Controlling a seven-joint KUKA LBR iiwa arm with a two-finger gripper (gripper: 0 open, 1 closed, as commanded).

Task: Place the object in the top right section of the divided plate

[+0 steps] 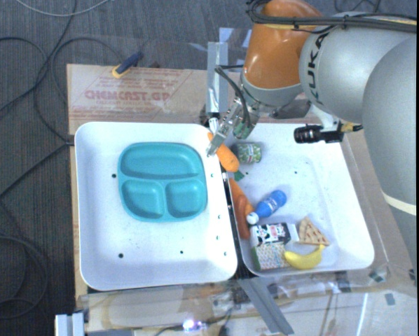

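End effector (222, 140) sits over the seam between the two white bins, fingers closed on an orange carrot (228, 157) that hangs tilted just above the right bin's (335, 187) left edge. Blue divided plate (163, 180) lies in the left bin (97, 243), apart from the carrot. Right bin also holds a blue bottle (269, 205), banana (302, 258), small carton (272, 234) and a second carrot (242, 203).

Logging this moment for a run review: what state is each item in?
gripper: at the bins' shared edge, fingers around a carrot.
carrot: held, tilted, above the bin edge.
divided plate: upright in the left bin, nothing in it.
blue bottle: lying on its side.
banana: lying flat.
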